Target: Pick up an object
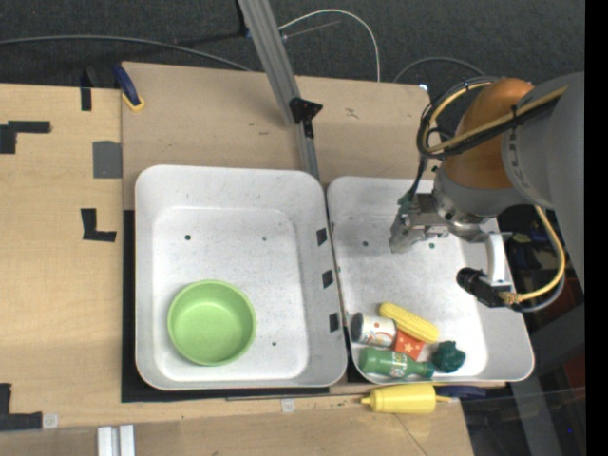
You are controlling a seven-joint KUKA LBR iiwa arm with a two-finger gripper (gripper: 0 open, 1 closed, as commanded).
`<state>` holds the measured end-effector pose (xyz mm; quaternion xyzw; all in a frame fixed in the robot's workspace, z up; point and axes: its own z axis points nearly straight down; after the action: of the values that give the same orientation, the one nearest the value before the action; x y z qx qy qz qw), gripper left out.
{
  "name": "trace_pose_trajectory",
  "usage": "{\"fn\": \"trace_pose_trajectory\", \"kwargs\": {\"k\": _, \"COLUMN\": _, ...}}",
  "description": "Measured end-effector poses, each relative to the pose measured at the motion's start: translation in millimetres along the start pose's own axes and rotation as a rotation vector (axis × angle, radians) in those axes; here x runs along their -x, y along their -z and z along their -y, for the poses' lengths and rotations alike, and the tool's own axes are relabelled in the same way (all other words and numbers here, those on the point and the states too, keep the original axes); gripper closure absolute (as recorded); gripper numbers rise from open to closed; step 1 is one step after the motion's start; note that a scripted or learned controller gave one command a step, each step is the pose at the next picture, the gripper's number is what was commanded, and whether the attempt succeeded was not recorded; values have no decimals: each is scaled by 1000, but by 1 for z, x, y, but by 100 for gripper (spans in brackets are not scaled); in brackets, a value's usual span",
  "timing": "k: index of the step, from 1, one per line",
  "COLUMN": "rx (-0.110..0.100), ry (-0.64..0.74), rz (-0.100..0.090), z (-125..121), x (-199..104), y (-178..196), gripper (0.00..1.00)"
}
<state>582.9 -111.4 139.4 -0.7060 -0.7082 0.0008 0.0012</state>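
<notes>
**Gripper over right bin, nothing between fingers**

The arm (513,150) reaches in over the right bin (380,207). The gripper (407,236) hangs above bare bin floor; whether its fingers are spread or pressed together cannot be told. The left bin (228,188) holds a green bowl (212,322), far from the fingers. A cluster lies well apart from the fingers, toward the right bin's near edge: green bottle (394,363), yellow banana-like piece (408,321), small can (373,330), dark green lump (448,355). A yellow bottle (404,399) lies outside the bin.

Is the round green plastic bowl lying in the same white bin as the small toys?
No, the round green plastic bowl sits in the left white bin, while the small toys are clustered in the right white bin.
</notes>
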Motion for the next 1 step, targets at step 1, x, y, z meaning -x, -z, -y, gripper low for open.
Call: {"fn": "trace_pose_trajectory", "kwargs": {"k": 1, "rx": 6, "ry": -3, "rz": 1, "z": -1, "x": 7, "y": 44, "gripper": 100}}
